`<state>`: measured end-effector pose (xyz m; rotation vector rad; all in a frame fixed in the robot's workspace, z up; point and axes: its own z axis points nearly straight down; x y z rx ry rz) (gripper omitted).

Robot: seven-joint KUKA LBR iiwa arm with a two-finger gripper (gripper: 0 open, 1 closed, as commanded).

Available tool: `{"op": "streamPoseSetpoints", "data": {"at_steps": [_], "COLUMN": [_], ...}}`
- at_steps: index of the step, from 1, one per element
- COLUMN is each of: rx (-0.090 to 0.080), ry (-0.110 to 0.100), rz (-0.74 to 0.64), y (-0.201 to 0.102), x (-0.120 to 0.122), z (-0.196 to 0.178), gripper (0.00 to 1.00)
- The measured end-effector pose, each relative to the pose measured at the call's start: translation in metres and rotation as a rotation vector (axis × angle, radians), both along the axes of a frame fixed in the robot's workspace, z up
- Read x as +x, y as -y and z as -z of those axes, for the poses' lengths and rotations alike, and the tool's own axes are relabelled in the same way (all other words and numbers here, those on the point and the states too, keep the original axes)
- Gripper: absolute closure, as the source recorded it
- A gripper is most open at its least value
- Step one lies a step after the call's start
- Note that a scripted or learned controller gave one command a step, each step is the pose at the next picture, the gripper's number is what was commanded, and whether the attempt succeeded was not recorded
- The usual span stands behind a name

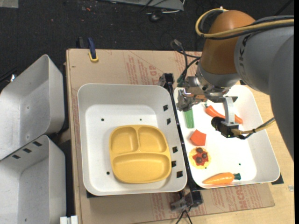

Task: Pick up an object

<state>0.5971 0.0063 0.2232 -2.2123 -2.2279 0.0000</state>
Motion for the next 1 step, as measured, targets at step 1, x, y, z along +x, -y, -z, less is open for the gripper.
{"op": "streamPoseSetpoints", "data": {"at_steps": [1], "rx": [-0.001], "ry": [0.0], "rz": [0.001], "y": [-0.0523], "x": [-0.0085], "z": [0.0058], "gripper": [1.0]}}
